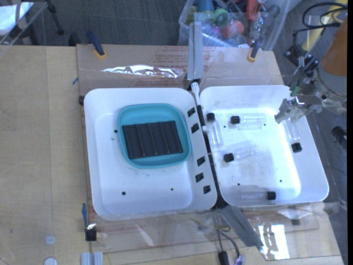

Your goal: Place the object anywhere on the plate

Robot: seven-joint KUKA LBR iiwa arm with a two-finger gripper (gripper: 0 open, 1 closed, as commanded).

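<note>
Gripper sits low over the upper right corner of the right bin, hanging from the arm that comes in from the right; whether its fingers are apart or together cannot be told, and no vial can be seen between them.

Clear vials with black caps lie scattered on the right bin's floor: one near the top centre, one along the left wall, one in the middle, one near the front edge, and one just below the gripper by the right wall. They lie well apart from one another, with bare white floor between them.

A teal plate rests in the middle of the left bin, and a dark ribbed insert covers most of its inside. White floor runs around the plate on all sides, widest toward the front.

Between the two bins their raised rims meet in a ridge set with black clips, and an upright clear panel rises behind it. Behind the bins stands a clear tub of coloured toys. Cardboard under the bins carries faint reddish print, too blurred to read
</note>
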